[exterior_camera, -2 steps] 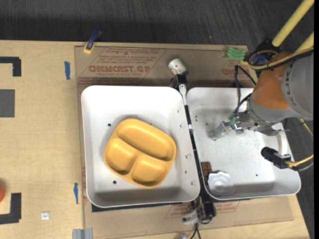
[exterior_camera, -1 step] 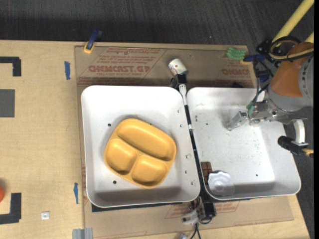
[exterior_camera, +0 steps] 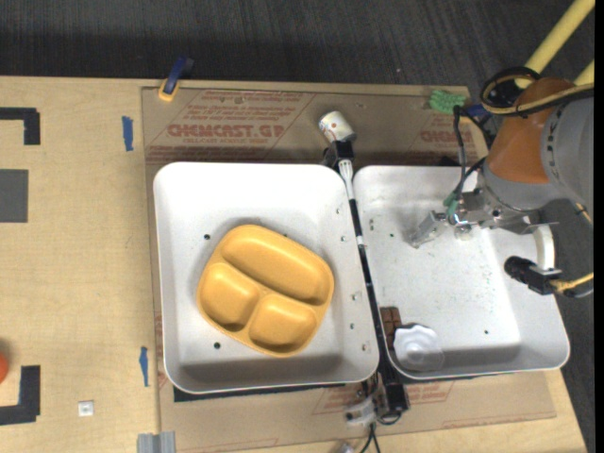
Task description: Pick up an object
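A pale wooden table (exterior_camera: 75,253) carries a brown cardboard sheet (exterior_camera: 226,125) printed with red lettering, and on that sheet sit two shallow white bins side by side. At the table's far left are black tape marks (exterior_camera: 24,125), and short strips of blue tape (exterior_camera: 127,133) lie at the cardboard's left edge. A small blue and yellow clip (exterior_camera: 173,81) rests at the cardboard's upper left corner.

The left white bin (exterior_camera: 179,206) holds a yellow plastic tray with three rounded compartments (exterior_camera: 265,289), lying a little below the bin's centre and turned at a slant, well apart from the bin's walls.

Between the bins runs a dark divider strip (exterior_camera: 361,262), with a small white round-headed fixture (exterior_camera: 332,124) at its upper end.

The right white bin (exterior_camera: 472,291) holds a crumpled clear plastic piece (exterior_camera: 416,343) in its lower left corner, just beside the divider. The gripper (exterior_camera: 436,225), metallic and small in this view, sits low over the upper part of the right bin, near its back wall. Nothing is visible between its fingers, and whether they are spread or closed cannot be told. Behind it the grey arm with its orange band (exterior_camera: 517,149) reaches in from the right, with black cables (exterior_camera: 467,144) looping beside it. A green clip (exterior_camera: 444,101) sits at the cardboard's upper right corner.
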Robot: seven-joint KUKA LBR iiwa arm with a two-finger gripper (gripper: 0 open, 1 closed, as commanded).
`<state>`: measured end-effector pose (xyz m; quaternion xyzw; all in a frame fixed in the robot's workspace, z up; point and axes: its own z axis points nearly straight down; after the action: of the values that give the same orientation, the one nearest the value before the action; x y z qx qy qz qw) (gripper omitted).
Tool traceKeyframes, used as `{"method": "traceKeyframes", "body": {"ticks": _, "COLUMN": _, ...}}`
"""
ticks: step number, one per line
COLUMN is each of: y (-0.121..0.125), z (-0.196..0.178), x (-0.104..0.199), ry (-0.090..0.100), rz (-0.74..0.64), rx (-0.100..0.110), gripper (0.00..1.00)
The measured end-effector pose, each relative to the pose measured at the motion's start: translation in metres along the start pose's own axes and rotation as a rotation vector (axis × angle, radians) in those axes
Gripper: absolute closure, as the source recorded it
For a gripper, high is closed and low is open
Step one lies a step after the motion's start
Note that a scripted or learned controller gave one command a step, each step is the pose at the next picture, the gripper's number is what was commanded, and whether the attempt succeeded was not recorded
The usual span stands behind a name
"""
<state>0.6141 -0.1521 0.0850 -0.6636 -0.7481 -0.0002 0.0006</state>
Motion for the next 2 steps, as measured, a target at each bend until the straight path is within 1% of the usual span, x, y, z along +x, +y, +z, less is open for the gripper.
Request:
{"method": "traceKeyframes", "body": {"ticks": 1, "y": -0.025, "z": 0.000, "x": 0.011, "ry": -0.001, "rz": -0.441, "rx": -0.001, "gripper": 0.00}}
{"method": "traceKeyframes", "body": {"ticks": 2, "y": -0.087, "z": 0.000, "x": 0.022, "ry": -0.001, "rz": -0.245, "rx": -0.001, "gripper": 0.00}}
